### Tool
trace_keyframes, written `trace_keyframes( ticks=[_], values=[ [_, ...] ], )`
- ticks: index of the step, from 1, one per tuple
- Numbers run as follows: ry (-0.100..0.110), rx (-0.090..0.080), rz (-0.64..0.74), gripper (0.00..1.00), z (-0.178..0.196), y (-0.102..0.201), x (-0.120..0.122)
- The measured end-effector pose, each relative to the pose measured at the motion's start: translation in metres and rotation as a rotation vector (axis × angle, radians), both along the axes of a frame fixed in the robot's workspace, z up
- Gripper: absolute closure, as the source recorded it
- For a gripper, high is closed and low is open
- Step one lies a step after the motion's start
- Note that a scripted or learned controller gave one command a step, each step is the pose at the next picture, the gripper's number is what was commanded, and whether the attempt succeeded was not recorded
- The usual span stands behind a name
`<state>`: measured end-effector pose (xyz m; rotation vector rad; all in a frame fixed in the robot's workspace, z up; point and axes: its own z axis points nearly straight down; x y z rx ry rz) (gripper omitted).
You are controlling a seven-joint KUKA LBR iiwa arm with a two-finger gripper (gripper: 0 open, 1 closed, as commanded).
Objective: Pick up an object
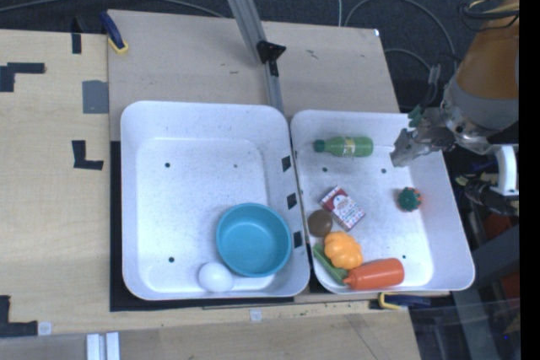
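Gripper [405, 149] poised over the right bin's [451, 215] upper edge, near the green bottle [344, 147], presumably for a descent; its grip state cannot be told.

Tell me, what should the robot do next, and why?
Probably lower the tool toward the small green ball. The tool sits above the right bin's upper right corner with nothing seen in it, and that ball lies nearest, apart from the other things.
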<state>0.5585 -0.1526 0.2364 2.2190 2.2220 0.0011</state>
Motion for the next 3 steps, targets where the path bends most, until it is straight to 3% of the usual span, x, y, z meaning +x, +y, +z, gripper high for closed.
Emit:
trace_keyframes(
  ticks=[1, 3],
  values=[
    [0.003, 0.002, 0.006, 1.00, -0.010, 0.059, 0.012],
    [0.001, 0.002, 0.006, 1.00, 0.003, 0.157, 0.044]
  ],
)
